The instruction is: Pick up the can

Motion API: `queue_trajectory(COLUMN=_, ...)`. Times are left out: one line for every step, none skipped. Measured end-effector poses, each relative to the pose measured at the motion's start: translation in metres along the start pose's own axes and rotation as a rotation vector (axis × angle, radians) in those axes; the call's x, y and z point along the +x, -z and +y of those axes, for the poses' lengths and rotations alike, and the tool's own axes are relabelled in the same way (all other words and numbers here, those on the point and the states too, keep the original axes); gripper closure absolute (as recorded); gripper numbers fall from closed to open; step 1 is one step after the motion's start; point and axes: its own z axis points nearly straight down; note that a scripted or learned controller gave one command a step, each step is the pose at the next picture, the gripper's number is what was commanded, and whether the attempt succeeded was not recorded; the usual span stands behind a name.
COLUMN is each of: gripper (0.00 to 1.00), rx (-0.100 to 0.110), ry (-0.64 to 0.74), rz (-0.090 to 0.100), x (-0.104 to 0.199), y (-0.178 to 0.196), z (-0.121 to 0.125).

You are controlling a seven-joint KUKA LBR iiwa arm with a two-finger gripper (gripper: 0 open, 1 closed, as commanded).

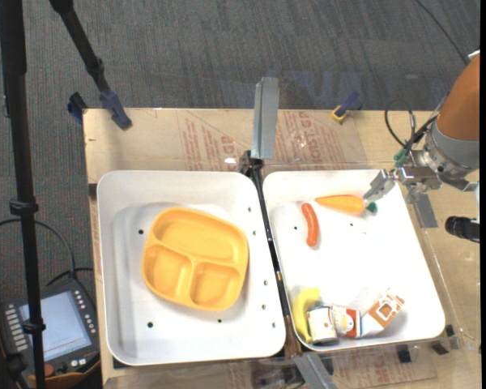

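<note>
Tray of yellow plastic fills the left bin, while the right bin holds the small yellow-and-white can near its front edge, and the gripper, fingers slightly parted, holds nothing by the carrot.
</note>
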Motion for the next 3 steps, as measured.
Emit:
queue_trajectory(gripper=0.00, rx=0.001, ry=0.311, rz=0.001, x=0.051, y=-0.080, z=-0.059)
queue_trajectory(gripper=0.00, rx=0.001, ry=-0.046, rz=0.000, x=0.030, y=-0.109, z=-0.023)
queue_trajectory(gripper=0.00, rx=-0.001, ry=-0.172, rz=0.000, x=0.020, y=-0.107, z=-0.064)
